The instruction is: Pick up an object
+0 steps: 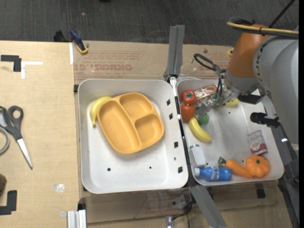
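**Sam:** Where is your pincer [205, 109] now?

**Me:** It is low in the right bin [237, 137], near the back left corner. It sits right by the red tomatoes [188, 98] and a shiny snack pack [205, 93]. A little green thing [204, 119] is just under it.

**Sam:** Is it holding anything?

**Me:** I cannot tell. The tip is dark and small from up here, so I can't say if it is spread or pinching. I won't say it has a thing till I see one in it.

**Sam:** So what do you want to grab?

**Me:** The closest things are the tomatoes and the green thing. The banana [200, 130] lies just in front of them. That corner is crowded, so I think I should aim at the middle of one thing, not the gap between two.

**Sam:** Any tips for doing it well?

**Me:** Go down slow and straight. Stay off the bin wall. Squeeze, then lift a bit and look. If nothing comes up, I'd try the banana, since it has more room around it.

**Sam:** And the other bin?

**Me:** The left bin [95, 170] has a yellow tray [130, 122] and another banana [97, 107]. Those are far from the pincer.
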You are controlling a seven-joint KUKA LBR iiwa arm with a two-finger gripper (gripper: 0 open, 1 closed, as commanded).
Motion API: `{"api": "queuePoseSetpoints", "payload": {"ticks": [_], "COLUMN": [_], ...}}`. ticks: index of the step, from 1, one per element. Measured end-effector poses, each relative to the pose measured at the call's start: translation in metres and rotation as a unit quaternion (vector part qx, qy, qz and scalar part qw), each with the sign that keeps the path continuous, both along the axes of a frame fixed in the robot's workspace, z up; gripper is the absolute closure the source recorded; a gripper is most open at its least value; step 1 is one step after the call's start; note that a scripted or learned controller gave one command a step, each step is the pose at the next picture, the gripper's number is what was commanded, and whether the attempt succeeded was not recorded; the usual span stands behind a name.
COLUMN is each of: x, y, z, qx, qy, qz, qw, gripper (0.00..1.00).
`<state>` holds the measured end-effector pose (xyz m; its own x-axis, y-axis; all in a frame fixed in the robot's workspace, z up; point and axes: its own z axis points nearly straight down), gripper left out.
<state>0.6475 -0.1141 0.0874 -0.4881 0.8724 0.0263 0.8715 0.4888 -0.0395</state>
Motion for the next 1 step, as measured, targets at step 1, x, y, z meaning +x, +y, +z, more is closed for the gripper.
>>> {"api": "queuePoseSetpoints", "payload": {"ticks": [1], "x": [-0.0043], "y": [0.0076], "z": [0.0004], "qx": [-0.0065], "qy": [-0.013], "qz": [-0.048], "qw": [0.9987], "gripper": [0.00]}}
